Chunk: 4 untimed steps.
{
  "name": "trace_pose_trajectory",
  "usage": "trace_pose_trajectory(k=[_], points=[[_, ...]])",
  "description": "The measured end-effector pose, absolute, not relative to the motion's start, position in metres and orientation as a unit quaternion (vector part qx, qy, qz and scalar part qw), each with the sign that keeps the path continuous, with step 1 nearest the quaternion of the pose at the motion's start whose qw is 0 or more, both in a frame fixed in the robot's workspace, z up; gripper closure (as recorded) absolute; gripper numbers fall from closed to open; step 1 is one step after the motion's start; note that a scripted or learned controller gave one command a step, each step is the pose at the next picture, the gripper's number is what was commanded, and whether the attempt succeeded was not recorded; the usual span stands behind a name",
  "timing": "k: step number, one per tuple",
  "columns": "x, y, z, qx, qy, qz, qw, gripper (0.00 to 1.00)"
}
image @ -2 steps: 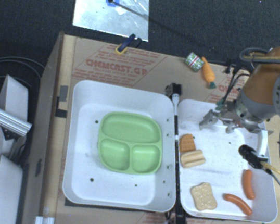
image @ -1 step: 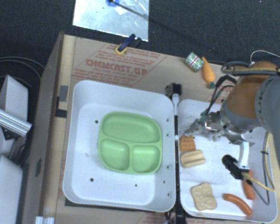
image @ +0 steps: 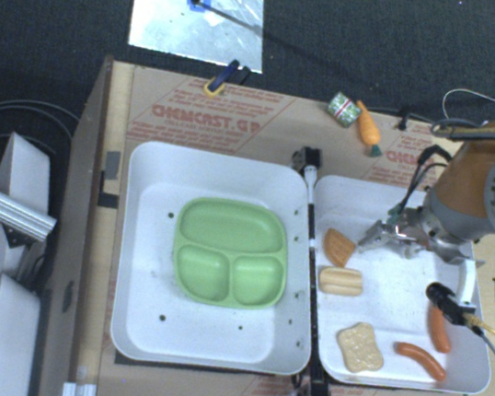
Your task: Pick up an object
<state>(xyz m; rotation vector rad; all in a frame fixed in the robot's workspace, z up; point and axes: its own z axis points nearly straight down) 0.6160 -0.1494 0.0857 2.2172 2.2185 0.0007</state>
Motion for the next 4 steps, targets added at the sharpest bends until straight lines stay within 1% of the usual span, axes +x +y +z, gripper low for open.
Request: trace_pose_trajectory(k=[1, 2, 3, 4], points=[[0.633, -0.071, 0.186, 0.705, 0.709, 0.0020, 0.002, 0.00], [0.645, -0.084, 0.113, 0.707, 0.707, -0.0003, 0.000, 0.00], [0.669, -0.087, 0.116, 0.705, 0.709, 0.0010, 0.001, 0.00], [0.633, -0.090, 0.084, 0.707, 0.708, 0.0003, 0.000, 0.00]])
